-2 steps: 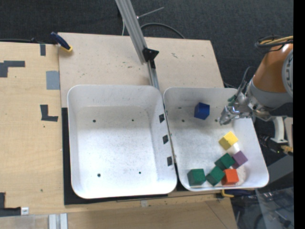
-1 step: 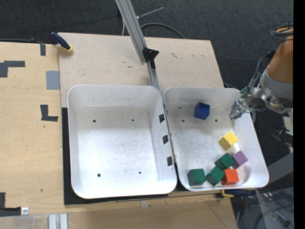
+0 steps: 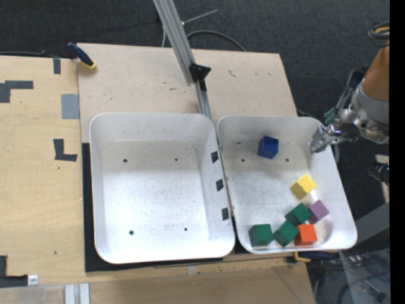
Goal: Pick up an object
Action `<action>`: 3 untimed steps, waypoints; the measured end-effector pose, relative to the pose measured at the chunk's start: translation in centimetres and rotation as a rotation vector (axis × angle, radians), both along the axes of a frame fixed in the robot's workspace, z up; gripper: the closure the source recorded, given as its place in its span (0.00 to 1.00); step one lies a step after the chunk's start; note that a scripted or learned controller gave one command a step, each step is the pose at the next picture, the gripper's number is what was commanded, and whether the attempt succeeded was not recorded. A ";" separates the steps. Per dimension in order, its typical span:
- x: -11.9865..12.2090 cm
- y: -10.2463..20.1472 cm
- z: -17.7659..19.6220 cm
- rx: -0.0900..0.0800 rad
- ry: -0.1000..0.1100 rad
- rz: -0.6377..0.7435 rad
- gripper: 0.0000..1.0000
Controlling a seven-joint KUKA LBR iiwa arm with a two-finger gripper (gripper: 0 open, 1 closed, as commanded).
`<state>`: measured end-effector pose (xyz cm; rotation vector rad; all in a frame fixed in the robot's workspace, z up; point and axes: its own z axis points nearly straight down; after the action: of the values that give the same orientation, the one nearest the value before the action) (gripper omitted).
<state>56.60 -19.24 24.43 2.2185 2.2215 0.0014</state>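
The right bin (image 3: 240, 138) holds several small blocks. A blue cube (image 3: 268, 147) lies alone near its far side. A yellow cube (image 3: 304, 185) sits toward the right wall. Close to it lies a purple block (image 3: 318, 209). An orange block (image 3: 306, 234) and three green blocks (image 3: 284, 230) cluster at the near right corner. My gripper (image 3: 318, 142) hangs over the bin's far right rim, right of the blue cube and apart from every block. Nothing shows between its fingers.
The left bin (image 3: 152, 182) lies beside the right one. A slanted metal bar (image 3: 177, 33) runs from the top down to where the bins meet. A blue and yellow clamp (image 3: 82, 56) lies on the board at far left.
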 end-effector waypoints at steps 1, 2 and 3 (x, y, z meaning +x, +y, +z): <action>1.3 6.0 0.0 0.002 0.002 0.006 1.00; 1.4 10.4 -0.2 0.002 0.004 0.004 1.00; 2.4 16.6 -0.4 0.003 0.003 0.006 1.00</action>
<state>59.03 -2.60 23.98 2.2143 2.2315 0.0009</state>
